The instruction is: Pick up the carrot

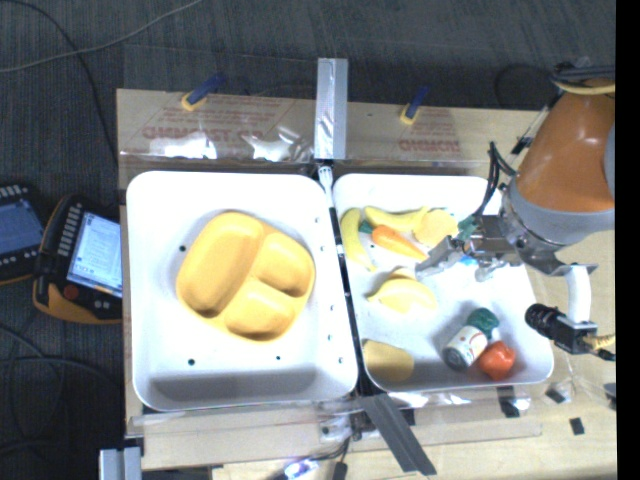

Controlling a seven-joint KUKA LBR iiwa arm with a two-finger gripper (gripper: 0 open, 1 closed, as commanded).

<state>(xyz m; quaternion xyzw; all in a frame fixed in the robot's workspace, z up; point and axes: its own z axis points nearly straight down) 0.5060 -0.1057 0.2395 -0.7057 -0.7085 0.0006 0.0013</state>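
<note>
The jaws of the gripper (447,253) hang over the right bin (535,298); whether they are apart or together, I cannot tell. Just left of them the carrot (396,239) lies across a banana (352,236), pale yellow fruit crowding both. A small can (470,340) and a tomato (497,360) sit nearer the front. The left bin (160,368) holds a yellow divided tray (246,273).

Arm (570,168) cut off at right edge
</note>
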